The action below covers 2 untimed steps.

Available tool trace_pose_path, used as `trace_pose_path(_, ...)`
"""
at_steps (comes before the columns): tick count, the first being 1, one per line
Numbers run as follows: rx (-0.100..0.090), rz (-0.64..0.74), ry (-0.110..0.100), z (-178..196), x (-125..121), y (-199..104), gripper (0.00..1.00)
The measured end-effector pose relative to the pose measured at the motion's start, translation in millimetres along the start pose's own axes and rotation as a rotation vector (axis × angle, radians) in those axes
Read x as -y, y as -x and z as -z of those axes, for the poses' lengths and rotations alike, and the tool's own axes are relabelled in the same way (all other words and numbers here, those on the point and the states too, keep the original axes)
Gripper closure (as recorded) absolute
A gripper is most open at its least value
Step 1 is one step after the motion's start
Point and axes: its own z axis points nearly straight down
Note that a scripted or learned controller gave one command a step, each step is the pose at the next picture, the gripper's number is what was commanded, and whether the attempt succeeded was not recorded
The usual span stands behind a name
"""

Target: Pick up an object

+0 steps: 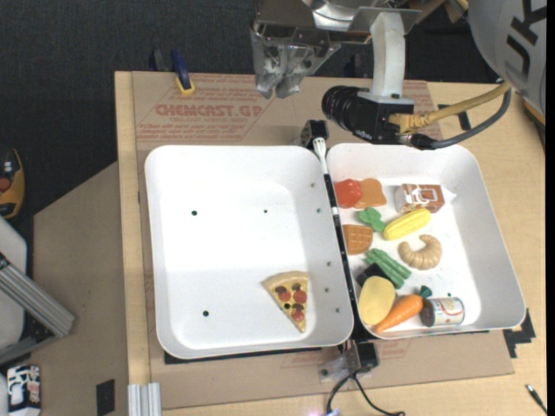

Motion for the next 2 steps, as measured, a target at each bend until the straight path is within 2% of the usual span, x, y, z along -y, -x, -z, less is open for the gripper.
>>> trace_pose_path(1,0.014,0.000,-0.034,-119,57,1,1.00)
trace_pose_path(2,0.016,-0.004,-0.034,-257,61,2,1.00)
